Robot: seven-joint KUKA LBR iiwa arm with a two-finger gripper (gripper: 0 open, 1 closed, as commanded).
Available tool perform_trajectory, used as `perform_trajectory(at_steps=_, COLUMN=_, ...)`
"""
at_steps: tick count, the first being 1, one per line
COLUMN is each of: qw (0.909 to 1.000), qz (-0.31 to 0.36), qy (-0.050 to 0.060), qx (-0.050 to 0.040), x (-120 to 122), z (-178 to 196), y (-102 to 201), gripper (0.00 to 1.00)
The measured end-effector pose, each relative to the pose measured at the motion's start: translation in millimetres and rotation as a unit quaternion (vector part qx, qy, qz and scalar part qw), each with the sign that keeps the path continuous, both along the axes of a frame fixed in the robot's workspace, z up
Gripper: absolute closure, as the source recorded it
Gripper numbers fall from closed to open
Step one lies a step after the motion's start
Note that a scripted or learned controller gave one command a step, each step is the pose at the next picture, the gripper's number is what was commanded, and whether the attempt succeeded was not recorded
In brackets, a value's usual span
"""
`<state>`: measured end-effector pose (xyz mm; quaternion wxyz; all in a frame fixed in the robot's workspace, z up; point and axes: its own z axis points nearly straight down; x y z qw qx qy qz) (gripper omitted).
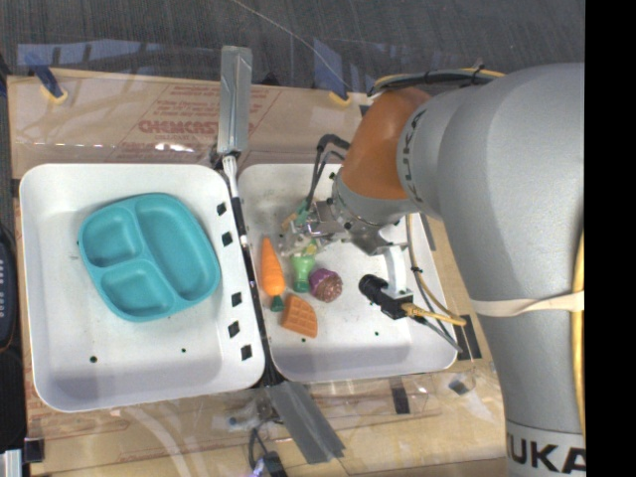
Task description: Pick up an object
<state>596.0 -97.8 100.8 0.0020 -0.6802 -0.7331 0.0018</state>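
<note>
My arm is down in the right bin [417, 351]. The jaws [303, 229] sit among the toys; I can't tell their opening. A carrot [271, 267] lies just below-left, long axis running toward me, the green piece [302, 269] closer.

White letters "UKA" on the arm's base [542, 453] – cardboard's [179, 122] red print unreadable
</note>
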Motion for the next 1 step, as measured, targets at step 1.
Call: perform_trajectory(at_steps=1, qw=0.9988, qz=-0.050, qy=-0.005, qx=0.0000, x=26.9, z=94.6, y=33.5, gripper=1.00)
